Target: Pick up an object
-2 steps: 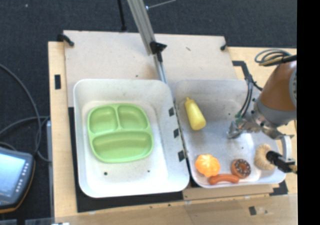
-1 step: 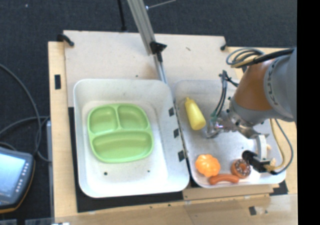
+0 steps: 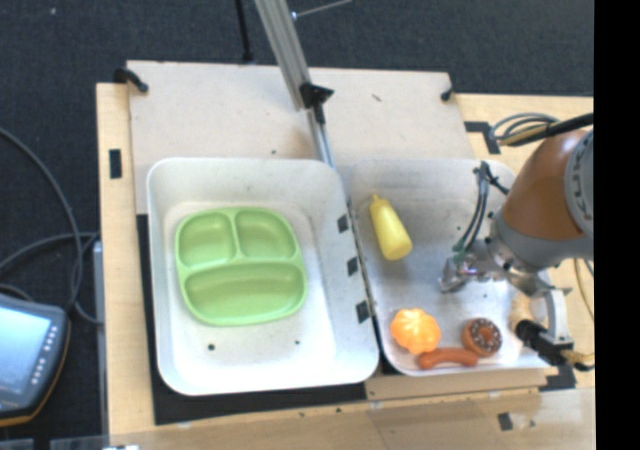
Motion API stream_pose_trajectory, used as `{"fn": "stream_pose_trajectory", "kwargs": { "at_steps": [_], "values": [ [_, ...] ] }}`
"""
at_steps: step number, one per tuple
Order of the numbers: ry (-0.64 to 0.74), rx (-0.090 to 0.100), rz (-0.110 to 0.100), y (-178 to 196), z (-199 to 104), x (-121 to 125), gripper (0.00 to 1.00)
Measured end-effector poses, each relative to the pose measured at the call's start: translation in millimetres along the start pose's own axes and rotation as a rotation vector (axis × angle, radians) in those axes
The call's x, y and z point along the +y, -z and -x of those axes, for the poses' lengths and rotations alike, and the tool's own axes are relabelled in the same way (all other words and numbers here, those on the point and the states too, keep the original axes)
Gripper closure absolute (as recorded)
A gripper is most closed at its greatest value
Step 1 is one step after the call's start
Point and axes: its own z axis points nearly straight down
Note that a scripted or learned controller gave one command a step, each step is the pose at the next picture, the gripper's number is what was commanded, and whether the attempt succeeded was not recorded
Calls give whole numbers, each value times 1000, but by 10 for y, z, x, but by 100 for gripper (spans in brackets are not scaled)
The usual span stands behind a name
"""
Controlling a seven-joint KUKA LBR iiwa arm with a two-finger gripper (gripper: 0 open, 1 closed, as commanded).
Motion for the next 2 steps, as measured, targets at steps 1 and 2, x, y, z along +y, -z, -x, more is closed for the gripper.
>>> {"fn": "stream_pose_trajectory", "kwargs": {
  "at_steps": [1,2],
  "values": [
    [9,4,1,-1,-474,51,100],
    [9,4,2,-2,-804,200,100]
  ]
}}
